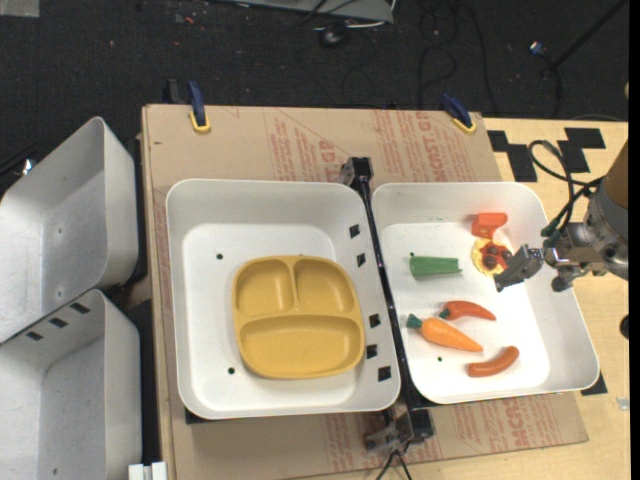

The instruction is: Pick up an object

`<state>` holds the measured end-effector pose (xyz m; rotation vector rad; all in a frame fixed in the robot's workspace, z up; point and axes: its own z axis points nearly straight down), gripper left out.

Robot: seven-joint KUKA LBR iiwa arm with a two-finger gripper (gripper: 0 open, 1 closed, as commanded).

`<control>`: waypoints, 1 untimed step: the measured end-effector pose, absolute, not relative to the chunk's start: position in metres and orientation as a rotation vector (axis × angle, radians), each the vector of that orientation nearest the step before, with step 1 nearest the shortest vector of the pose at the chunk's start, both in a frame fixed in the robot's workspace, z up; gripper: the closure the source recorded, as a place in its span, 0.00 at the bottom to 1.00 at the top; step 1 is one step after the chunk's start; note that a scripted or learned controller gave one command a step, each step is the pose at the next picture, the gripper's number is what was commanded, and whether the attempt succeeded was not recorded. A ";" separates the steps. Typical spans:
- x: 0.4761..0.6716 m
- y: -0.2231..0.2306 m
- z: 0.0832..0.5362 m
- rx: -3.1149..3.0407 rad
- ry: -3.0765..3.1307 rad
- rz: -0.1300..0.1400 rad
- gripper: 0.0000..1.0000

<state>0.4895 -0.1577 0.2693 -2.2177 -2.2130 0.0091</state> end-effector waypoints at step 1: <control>0.491 -0.157 0.274 -2.221 -2.222 0.001 0.00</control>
